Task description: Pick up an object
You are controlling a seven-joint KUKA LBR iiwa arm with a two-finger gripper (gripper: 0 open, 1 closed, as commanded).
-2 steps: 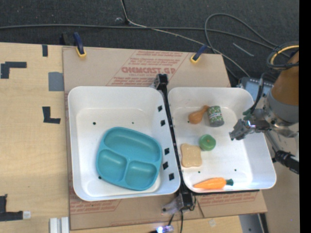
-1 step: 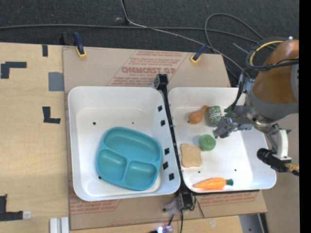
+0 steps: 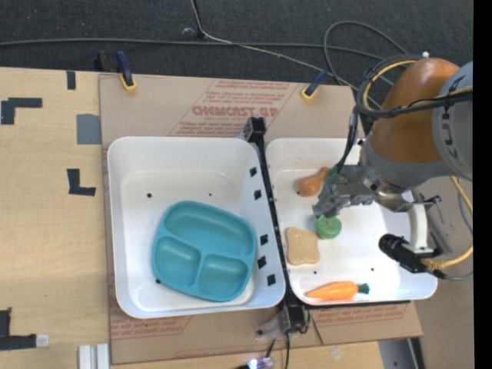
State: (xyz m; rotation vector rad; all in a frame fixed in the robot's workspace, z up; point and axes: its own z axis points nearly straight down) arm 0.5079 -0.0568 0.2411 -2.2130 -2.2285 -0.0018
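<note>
**Gripper low over the green piece**

The small green toy (image 3: 328,227) sits mid right bin (image 3: 400,287), beside the bread slice (image 3: 302,246). The gripper (image 3: 332,204) hangs directly over it; how it stands, I cannot tell. Next, probably: a clean closing, then lift.

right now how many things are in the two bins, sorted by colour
Blue: 1, divided plate in the left bin
Orange: 2, carrot and a rounded piece, right bin
Green: 1, small round piece
Tan: 1, bread slice
Total: 5
</note>
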